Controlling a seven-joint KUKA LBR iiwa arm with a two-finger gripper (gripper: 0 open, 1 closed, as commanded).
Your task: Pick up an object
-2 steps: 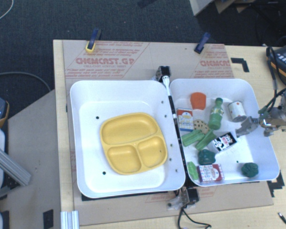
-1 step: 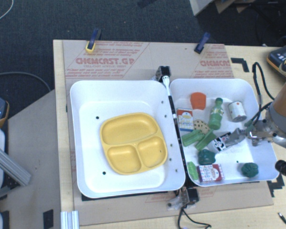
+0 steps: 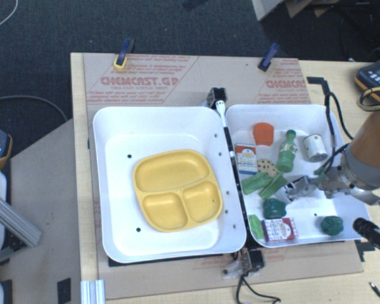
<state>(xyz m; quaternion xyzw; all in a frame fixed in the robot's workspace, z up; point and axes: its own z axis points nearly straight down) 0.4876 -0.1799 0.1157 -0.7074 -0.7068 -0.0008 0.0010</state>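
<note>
Red packet (image 3: 279, 229) at right bin's (image 3: 342, 232) front edge, arm reaching in from right, tool (image 3: 296, 187) low just above it, grip unclear

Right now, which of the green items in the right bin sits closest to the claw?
The dark green lump just below-left of the claw. The green bottle stands farther up the bin, and the round dark green piece lies near the bottom right corner.

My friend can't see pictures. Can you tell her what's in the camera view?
A robot arm's claw reaches from the right into a white bin of small toys and packets. Beside it, another white bin holds a yellow divided tray.
</note>
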